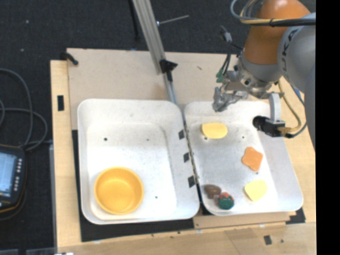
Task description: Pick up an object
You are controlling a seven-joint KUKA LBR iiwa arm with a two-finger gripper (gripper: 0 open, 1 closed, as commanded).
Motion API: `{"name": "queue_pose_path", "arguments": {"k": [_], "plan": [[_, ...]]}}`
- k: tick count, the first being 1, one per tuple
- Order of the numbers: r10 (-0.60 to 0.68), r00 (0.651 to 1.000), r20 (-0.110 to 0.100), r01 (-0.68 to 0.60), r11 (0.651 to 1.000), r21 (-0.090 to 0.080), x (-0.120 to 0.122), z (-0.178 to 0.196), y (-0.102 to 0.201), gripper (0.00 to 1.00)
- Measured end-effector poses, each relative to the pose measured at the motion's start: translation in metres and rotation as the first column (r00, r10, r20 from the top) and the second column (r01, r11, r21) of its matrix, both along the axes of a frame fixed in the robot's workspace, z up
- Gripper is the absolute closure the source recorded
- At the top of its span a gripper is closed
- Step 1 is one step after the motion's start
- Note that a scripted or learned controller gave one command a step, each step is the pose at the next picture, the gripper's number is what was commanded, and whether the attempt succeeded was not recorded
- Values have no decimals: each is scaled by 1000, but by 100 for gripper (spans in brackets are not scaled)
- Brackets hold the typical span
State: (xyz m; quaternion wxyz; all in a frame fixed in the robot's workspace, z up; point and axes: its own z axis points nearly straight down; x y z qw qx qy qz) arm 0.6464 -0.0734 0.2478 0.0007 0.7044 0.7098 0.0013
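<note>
The hand (222,101) hangs over the far edge of the right bin (276,158), just beyond the pale yellow piece (214,130). I cannot tell if it is open or closed. Nothing seems lifted: the orange piece (253,158), the yellow piece (255,190) and the small toys (220,195) lie in the bin. The grasp remains to do.

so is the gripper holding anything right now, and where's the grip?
Nothing is held. The gripper hangs over the far edge of the right bin, just above the pale yellow piece, with nothing between its fingers.
</note>
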Motion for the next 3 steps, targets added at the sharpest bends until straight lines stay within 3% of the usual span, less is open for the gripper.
{"name": "queue_pose_path", "arguments": {"k": [3], "plan": [[-2,1000,0,2,1000,-1,26,-11,150,100]]}}
